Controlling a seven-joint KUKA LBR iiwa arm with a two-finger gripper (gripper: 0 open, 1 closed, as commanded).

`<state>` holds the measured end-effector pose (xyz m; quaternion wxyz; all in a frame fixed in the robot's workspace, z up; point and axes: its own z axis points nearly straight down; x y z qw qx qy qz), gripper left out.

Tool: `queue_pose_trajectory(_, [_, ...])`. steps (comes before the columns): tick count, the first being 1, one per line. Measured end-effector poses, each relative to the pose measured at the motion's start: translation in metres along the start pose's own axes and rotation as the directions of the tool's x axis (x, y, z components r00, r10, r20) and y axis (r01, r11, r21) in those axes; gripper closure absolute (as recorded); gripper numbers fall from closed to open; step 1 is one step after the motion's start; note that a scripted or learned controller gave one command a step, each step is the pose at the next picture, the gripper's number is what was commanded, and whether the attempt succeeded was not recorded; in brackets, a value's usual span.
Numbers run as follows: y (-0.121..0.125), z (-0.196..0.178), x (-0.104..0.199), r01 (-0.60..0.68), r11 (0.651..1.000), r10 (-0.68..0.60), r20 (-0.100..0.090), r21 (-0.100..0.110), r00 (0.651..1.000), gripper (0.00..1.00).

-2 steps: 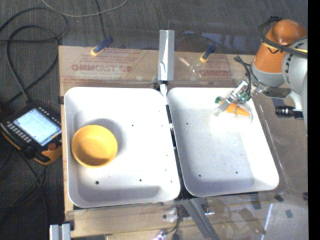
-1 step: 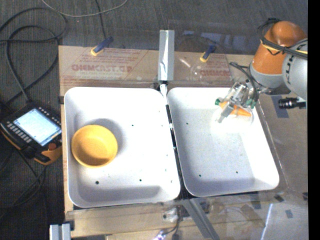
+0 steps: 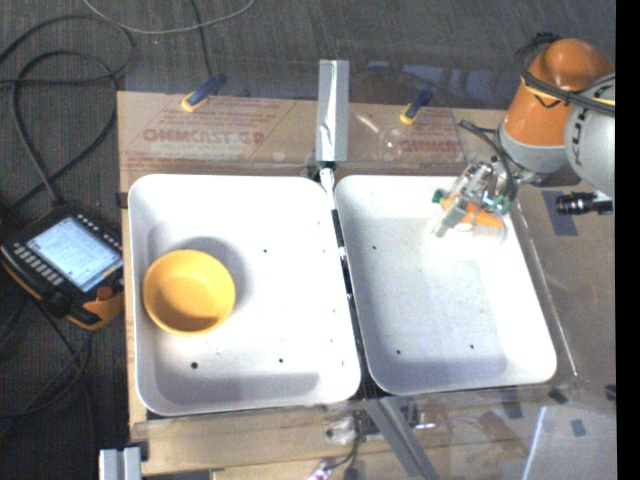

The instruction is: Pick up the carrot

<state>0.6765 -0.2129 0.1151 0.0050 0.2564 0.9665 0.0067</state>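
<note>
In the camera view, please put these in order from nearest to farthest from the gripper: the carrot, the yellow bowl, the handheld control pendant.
1. The carrot, in the right bin's far corner, right at the gripper.
2. The yellow bowl, in the left bin, on its left side.
3. The handheld control pendant, on the floor left of the bench.

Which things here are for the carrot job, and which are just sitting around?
For the job:
carrot, at the far end of the right bin
gripper, down right at the carrot

Just sitting around:
yellow bowl in the left bin
handheld screen beside the bench
cables on the floor
</note>
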Motion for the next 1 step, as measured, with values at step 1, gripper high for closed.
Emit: queue_pose_trajectory(1, [0.0236, -0.0985, 0.0566, 0.100, 0.995, -0.100, -0.008, 0.015, 0.995, 1.00])
